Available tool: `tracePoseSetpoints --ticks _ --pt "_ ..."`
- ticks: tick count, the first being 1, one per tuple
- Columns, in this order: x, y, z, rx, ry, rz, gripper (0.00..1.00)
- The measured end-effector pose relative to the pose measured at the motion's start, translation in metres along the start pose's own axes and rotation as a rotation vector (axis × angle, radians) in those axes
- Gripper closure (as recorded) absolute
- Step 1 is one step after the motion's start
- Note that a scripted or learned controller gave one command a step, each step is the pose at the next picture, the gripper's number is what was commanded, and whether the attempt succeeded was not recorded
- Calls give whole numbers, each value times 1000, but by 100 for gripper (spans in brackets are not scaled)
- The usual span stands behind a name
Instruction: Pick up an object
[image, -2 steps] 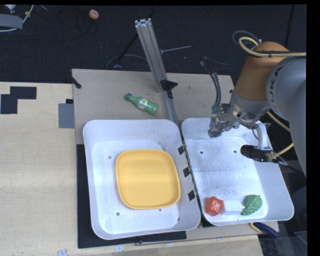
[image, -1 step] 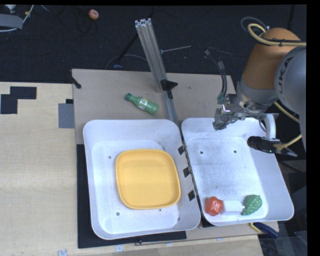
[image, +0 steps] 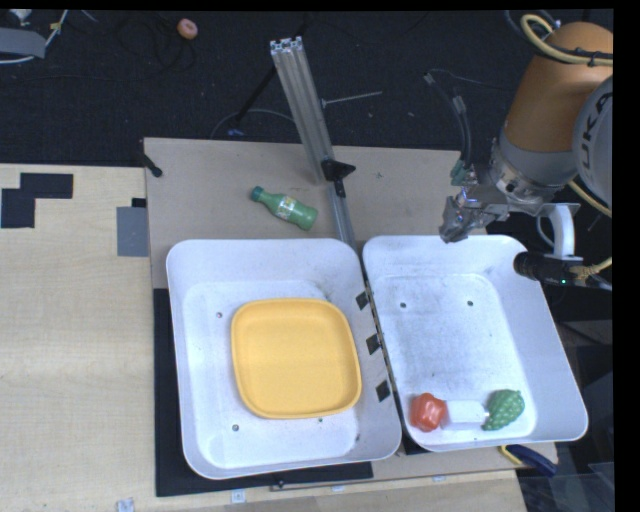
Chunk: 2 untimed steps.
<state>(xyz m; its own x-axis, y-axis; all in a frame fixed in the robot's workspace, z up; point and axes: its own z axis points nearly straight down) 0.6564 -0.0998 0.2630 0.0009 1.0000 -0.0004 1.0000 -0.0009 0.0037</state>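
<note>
A yellow square plate (image: 295, 356) lies flat in the left bin (image: 200, 270). In the near corner of the right bin (image: 540, 330) sit a red tomato-like piece (image: 428, 411), a small white block (image: 464, 412) and a green bumpy piece (image: 504, 409), close together in a row. My gripper (image: 458, 224) hangs above the far rim of the right bin, well away from those pieces. Nothing shows between its fingers.
A green bottle (image: 284, 207) lies on its side on the bench behind the left bin. A slanted aluminium bar (image: 312, 120) rises behind the gap between the bins. Black clips (image: 373, 342) join the two bins.
</note>
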Motion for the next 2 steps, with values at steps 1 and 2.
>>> tracePoseSetpoints --ticks 1,2 --pt "56 -11 14 5 1 -4 100" --pt "109 -22 8 4 1 -4 100"
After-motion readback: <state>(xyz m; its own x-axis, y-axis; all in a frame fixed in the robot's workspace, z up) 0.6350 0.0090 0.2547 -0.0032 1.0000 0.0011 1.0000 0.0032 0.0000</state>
